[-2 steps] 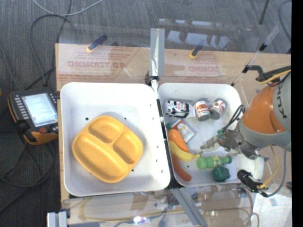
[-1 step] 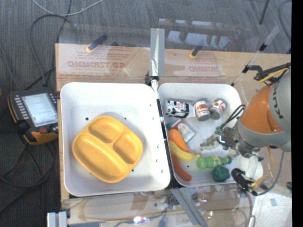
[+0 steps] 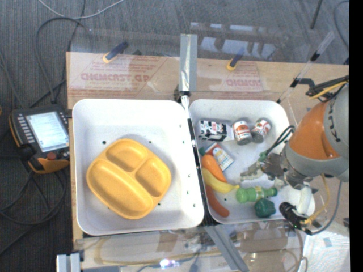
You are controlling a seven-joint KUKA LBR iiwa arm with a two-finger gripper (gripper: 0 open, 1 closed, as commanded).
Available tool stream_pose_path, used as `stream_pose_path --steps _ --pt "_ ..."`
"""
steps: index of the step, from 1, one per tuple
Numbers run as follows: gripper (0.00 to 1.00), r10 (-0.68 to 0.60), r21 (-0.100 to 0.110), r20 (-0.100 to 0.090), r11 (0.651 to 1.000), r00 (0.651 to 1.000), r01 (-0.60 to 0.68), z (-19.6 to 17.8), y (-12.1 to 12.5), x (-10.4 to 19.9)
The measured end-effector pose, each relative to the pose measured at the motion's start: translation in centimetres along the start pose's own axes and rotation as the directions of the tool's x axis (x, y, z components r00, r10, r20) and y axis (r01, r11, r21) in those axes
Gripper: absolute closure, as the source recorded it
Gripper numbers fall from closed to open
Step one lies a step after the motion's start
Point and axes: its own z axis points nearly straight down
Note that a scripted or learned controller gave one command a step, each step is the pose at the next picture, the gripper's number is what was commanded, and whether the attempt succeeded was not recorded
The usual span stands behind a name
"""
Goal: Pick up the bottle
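Tool (image 3: 262,169): reaching in from the right edge of the right bin (image 3: 281,111), low over its right half, on a grey arm (image 3: 317,146) with an orange band. Opening of the tool: cannot tell, blurred and crowded by metal parts.

Bottle (image 3: 255,194): green, lying on its side near the front edge of the right bin, just below the tool, cap end towards the bin's middle. Not seen between the tool's parts; touching or apart, cannot tell.

Green round item (image 3: 264,208): just in front of the bottle, by the front right corner of the bin.

Banana (image 3: 218,183): yellow, lying left of the bottle, towards the bin's left edge.

Carrot (image 3: 212,166): orange, just behind the banana, slanted.

Orange-red long item (image 3: 217,203): along the front left part of the bin, in front of the banana.

Small packet (image 3: 220,155): red and pale, tilted, beside the carrot's upper end.

Black and white carton (image 3: 212,130): near the back left corner of the right bin.

Two small cans (image 3: 243,132): side by side near the back edge, right of the carton.

Left bin (image 3: 91,115): white, side by side with the right one on the tabletop (image 3: 130,75).

Yellow divided plate (image 3: 129,178): three compartments, lying in the middle of the left bin.

Handheld controller (image 3: 42,134): lit screen, off the tabletop's left edge.
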Motion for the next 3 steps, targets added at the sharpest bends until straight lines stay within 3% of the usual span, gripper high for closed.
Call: stream_pose_path --steps 2,3 --pt "0.0 0.229 0.002 -0.003 0.973 0.973 -0.229 0.0 0.5 -1.2" --pt "0.0 0.317 -0.005 0.004 0.949 0.949 -0.317 0.0 0.1 -0.5"
